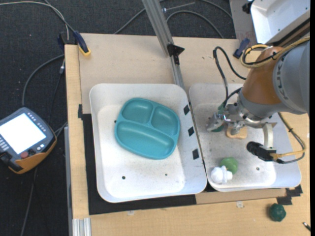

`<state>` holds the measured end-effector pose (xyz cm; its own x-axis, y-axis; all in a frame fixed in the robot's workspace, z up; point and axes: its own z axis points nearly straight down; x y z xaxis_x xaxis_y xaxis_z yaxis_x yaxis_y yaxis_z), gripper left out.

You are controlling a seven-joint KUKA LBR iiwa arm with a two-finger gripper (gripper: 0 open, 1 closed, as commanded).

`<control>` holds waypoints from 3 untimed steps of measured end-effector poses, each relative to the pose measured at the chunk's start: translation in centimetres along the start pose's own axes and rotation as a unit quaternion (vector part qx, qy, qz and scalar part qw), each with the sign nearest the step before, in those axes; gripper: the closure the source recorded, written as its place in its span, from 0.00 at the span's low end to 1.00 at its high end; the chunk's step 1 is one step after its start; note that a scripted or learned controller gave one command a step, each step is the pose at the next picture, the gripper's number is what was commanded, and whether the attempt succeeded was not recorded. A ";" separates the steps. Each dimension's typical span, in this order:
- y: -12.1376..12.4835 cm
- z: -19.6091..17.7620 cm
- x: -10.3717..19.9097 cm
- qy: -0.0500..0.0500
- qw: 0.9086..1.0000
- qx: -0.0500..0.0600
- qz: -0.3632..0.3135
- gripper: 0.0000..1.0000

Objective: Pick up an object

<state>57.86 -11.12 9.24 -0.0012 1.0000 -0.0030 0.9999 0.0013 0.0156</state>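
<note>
The arm (275,85) reaches in from the right and bends down over the right bin (290,173), its orange band above the wrist. The pincer (222,123) hangs low over the bin's middle, toward its left wall; whether it is spread or pressed together, I cannot tell, as the wrist body hides much of it. Just beside the pincer, on its right and partly under the wrist, lies a small tan object (237,133) on the bin floor; contact between the two cannot be made out. Nearer the bin's front edge sits a green object (230,164), and touching it at the front left is a white object (221,174), close to the bin's front-left corner. A black cable end (260,150) hangs off the arm over the bin's right half. The left bin (142,186) holds a teal divided plate (147,127) lying flat near its middle, toward the back. On the worktop (123,58), a dark green ball (277,212) rests near the front-right corner, outside both bins. A grey pole (157,18) slants up from the back edge between the bins. Off the worktop's left edge, on the dark floor, lies a handheld pendant (22,139) with a lit screen.
</note>
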 end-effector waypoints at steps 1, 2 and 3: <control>0.1 -1.2 -0.2 -0.002 1.000 -0.002 0.001 1.00; 1.0 -6.3 0.5 0.001 1.000 0.005 -0.001 1.00; 2.2 -11.9 0.8 0.001 1.000 0.005 0.000 1.00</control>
<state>59.87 -10.26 21.19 -0.0019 1.0000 -0.0007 1.0000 0.0019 0.0053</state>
